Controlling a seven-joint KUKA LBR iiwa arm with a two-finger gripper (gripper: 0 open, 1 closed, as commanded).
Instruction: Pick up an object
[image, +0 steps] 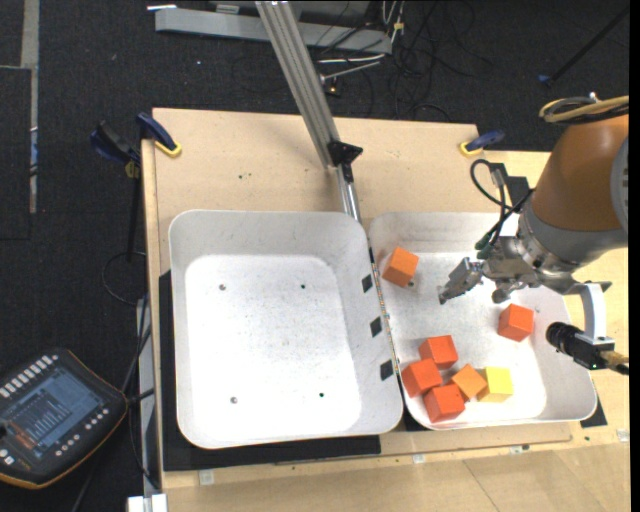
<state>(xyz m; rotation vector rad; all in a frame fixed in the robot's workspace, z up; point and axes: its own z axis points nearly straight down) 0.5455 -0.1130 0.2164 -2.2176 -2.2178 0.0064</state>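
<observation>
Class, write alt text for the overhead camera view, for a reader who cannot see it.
A grey and orange robot arm holds its gripper above the right white bin, which contains several orange blocks and one yellow block. The left white bin sits alongside on the wooden bench.

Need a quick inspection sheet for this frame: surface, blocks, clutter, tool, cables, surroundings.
Surface: wooden bench bearing two white bins side by side, left bin and right bin.
Job's things: seven blocks, all in the right bin. Lone orange block near the divider; another orange block at right; a cluster of four orange blocks with one yellow block at the front.
Clutter: nothing seen.
Tool: tool over the right bin, between the two lone orange blocks, holding nothing.
Cables: black cables beside the arm; more on the floor behind the bench.
Surroundings: control pendant at lower left; blue clamps on the bench's corners.
</observation>
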